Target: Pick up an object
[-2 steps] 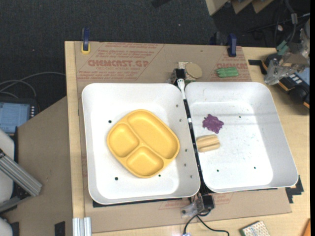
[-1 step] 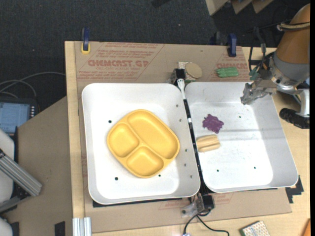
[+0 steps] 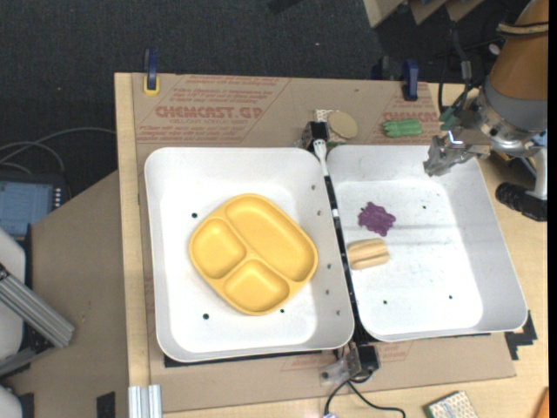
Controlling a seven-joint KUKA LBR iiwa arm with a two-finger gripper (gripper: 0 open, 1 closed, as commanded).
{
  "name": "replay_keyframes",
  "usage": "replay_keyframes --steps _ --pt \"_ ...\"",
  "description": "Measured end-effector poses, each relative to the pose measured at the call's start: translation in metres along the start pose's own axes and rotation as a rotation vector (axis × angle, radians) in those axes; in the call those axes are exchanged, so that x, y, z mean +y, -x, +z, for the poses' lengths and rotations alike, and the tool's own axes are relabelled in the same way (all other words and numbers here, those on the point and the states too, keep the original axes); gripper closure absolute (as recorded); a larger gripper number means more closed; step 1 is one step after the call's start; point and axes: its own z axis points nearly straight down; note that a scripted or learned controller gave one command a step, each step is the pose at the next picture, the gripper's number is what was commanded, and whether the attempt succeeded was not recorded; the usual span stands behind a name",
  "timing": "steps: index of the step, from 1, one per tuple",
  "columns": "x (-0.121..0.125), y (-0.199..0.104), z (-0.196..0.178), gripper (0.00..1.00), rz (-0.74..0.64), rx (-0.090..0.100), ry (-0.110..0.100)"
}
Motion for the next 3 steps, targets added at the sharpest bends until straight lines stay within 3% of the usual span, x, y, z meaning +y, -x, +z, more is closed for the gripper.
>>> replay_keyframes --steps 1,2,3 --pt "0.005 -0.026 -0.013 1.0 -0.001 -0.001 0.003" --pt "-0.001 -0.031 -0.052 1.0 0.001 -0.002 0.004" --pt "-0.008 -0.023 -0.009 1.0 0.004 0.0 -0.008"
